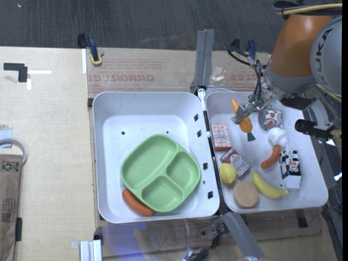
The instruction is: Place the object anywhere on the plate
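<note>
We are watching arm [304, 42] reaching over right bin [321, 197]. Green plate [160, 173] is sitting in left bin [103, 145]. Gripper [246, 113] is hanging at carrot [243, 119]; we are unable to tell whether it is gripping. Risk: carrot slipping while crossing divider, or neighbouring clutter getting dragged along.

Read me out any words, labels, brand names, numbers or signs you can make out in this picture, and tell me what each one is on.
"KUKA", partly cut off, on the grey arm beside its orange band.
Red print on the cardboard strip behind the left bin, seen upside down: too blurred to read.
A recycling symbol on the brown paper bag.
Print on the red-and-white packet, the small carton and the black-and-white carton: too small to read.
</note>
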